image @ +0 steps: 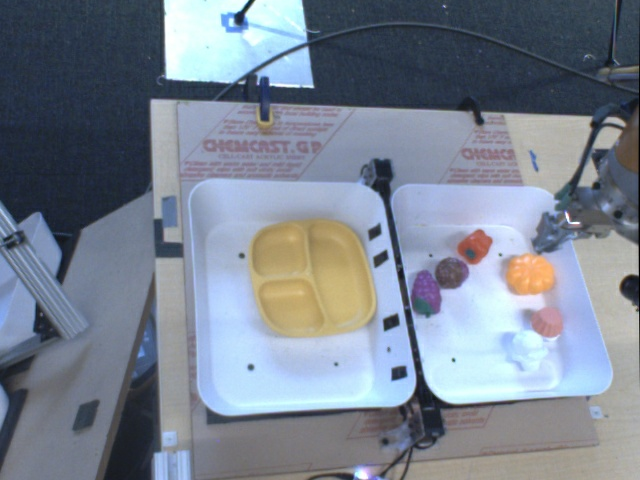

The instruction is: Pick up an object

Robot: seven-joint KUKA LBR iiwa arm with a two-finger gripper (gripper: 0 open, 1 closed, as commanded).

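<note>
White plastic, two shallow bins side by side on the table. Left bin (pixel 215 268): one yellow compartment tray (pixel 310 276), three wells, lying flat near the middle. Right bin (pixel 585 368): six small items, listed below.

- Orange-red piece (pixel 476 246), upper middle.
- Dark brown round piece (pixel 452 272), just below and left of it.
- Purple grape-like piece (pixel 427 292), near the divider; long axis roughly up-down in the view, a green end at the bottom.
- Orange pumpkin-like piece (pixel 529 274), toward the right wall; rounded, no clear long axis.
- Pink piece (pixel 547 321), below the pumpkin-like piece.
- White piece (pixel 528 349), just below the pink one, near the front of the bin.

Tool (pixel 556 226): at the right bin's upper right corner, over the rim, on the grey arm (pixel 610 203) entering from the right. How far it is open cannot be told at this size; nothing can be seen in its grip.

Task status: not yet done, by this evidence. All six items rest on the bin floor, apart from the tool. Nearest candidates are the pumpkin-like piece, just below and left of the tool, and the orange-red piece. Remaining: choice of item, descent, closure, lift.
</note>
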